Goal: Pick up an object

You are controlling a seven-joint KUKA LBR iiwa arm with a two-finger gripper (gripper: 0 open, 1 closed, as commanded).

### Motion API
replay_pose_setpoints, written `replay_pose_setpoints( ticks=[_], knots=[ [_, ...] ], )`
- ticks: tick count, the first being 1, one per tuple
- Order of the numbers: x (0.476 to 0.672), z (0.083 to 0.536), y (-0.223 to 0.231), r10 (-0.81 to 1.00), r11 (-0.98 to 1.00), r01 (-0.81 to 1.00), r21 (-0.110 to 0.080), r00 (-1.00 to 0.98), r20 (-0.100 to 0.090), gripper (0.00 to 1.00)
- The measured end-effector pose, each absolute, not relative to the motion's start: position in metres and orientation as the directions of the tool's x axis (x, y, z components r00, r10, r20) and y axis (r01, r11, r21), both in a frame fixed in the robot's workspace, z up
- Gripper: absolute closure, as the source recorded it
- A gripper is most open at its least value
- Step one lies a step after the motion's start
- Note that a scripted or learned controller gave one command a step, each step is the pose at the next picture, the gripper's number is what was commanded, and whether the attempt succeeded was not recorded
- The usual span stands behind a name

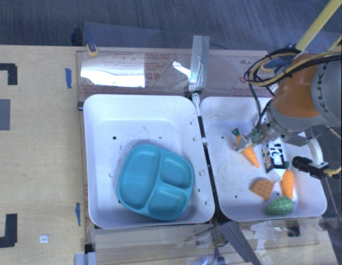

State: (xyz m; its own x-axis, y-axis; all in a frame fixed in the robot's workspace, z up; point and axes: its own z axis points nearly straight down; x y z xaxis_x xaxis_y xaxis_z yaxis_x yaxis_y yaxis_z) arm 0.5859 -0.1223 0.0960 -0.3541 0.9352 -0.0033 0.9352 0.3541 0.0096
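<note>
1. The end effector (258,135) is down in the right bin (226,197), near its upper middle, hanging off the grey arm with the orange band (295,95). Honestly can't tell if it's gripping anything, too much clutter around it.
2. Right at its tip there's an orange carrot (250,155) with a bit of green at the top, basically touching or just beside it.
3. Just right of that carrot is a black-and-white packet (275,154).
4. Lower down in the same bin: a waffle-looking piece (262,189), a second carrot (288,183), and a green lumpy thing (279,206), all close together.
5. The left bin (104,120) holds a blue divided plate (155,181).
6. Both bins sit on the wooden tabletop (32,148).
</note>
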Motion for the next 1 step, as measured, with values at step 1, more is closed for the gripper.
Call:
replay_pose_setpoints(
  ticks=[1],
  knots=[
    [0.6034,0.1856,-0.0538,0.981,0.195,0.981,0.006,-0.195,0.0,1.0]
  ],
)
